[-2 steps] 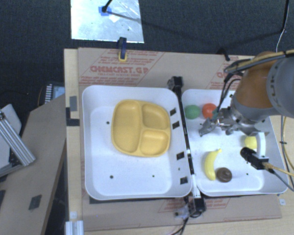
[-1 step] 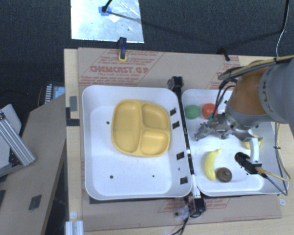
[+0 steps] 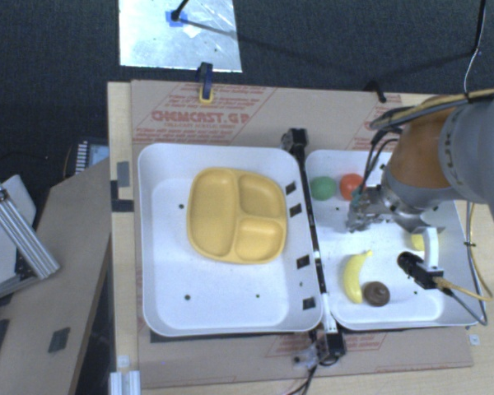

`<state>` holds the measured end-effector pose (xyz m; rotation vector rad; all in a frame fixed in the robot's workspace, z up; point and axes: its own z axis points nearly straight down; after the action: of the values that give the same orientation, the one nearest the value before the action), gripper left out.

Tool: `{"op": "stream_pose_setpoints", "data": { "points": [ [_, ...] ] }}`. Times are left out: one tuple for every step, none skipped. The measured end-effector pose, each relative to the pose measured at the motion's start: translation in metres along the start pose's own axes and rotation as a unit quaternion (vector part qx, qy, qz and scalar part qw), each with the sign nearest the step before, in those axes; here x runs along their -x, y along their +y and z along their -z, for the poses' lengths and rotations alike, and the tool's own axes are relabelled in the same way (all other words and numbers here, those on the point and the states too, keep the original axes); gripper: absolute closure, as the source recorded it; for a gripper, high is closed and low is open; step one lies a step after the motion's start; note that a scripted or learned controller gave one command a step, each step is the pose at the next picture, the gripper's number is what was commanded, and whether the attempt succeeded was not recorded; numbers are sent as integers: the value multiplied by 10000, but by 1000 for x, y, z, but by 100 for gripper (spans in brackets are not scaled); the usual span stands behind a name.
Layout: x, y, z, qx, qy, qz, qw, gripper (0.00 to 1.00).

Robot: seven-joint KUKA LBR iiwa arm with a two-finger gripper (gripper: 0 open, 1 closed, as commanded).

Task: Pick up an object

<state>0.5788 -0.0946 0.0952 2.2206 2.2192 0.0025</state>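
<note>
In the right bin lie a green ball, an orange-red ball, a yellow banana and a brown round piece. A small yellow item peeks out beside the arm. My gripper hangs low over the middle of the right bin, just below the orange-red ball and above the banana. Nothing shows between its fingers.
The left bin holds a yellow divided plate. A black divider with clips runs between the bins. The grey arm with its orange band covers the right bin's far right side. A black cable fitting sits near the brown piece.
</note>
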Motion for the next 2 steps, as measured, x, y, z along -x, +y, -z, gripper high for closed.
{"op": "stream_pose_setpoints", "data": {
  "points": [
    [4,12,52,22,-5,21,10000,100],
    [1,14,96,16,-2,26,10000,100]
  ]
}}
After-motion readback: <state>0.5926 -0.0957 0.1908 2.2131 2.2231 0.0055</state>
